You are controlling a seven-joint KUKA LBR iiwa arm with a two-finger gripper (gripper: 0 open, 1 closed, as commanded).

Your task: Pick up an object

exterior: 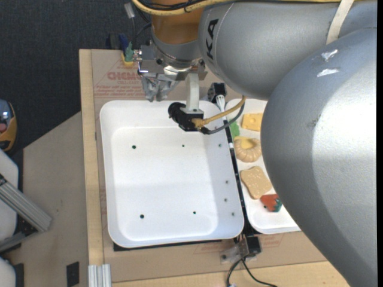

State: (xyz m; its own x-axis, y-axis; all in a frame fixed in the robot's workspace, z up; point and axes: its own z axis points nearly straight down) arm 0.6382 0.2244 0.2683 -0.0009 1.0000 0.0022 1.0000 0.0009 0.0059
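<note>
Toy foods: cheese (252, 122), ring (247, 149), toast (257, 182), strawberry (271, 202) in right bin (281, 225); arm (299, 70) overhangs; fingers (157, 91) state unclear

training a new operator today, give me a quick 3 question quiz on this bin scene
1. True or false: the slice of bread lies in the right bin.
2. Which item lies nearest the bread on its near side? A) a banana B) the strawberry C) a cup
3. Fill in: the gripper hangs above the far edge of the ____ bin.

Key: 1 true. 2 B. 3 left; that is the left bin. The ring-shaped pastry and cheese wedge also lie in the right bin.
</note>
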